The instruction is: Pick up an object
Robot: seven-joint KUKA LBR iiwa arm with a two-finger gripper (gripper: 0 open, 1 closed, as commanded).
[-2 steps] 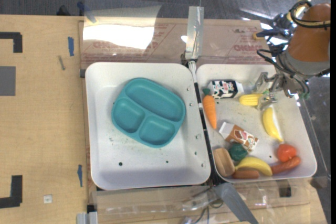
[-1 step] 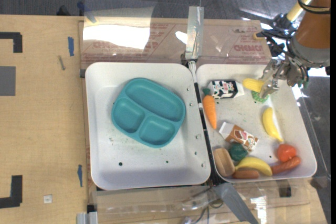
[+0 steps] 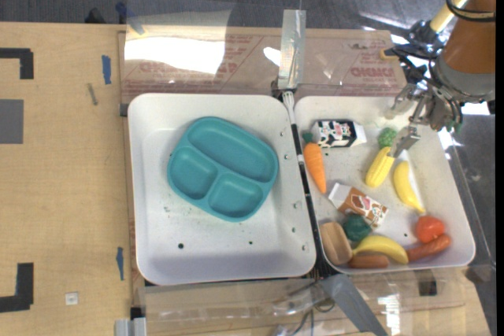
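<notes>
Over right bin [image 3: 465,244], far corner: gripper [image 3: 416,122] hovers just above corn cob [image 3: 379,164]; finger spread cannot be told. Corn lies just below-left of gripper, banana [image 3: 406,185] beside it.

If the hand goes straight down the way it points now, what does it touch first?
Most likely the corn cob. The hand hangs over the back of the right bin, pointing down towards the cob, with the banana just beside it. Depth is hard to judge from this slanted view.

left bin [image 3: 150,248]: divided plate [image 3: 223,168]
right bin [image 3: 461,236]: carrot [image 3: 315,165] left, corn cob [image 3: 379,166] far, bananas [image 3: 382,248] near
counter [image 3: 55,169]: both bins
</notes>
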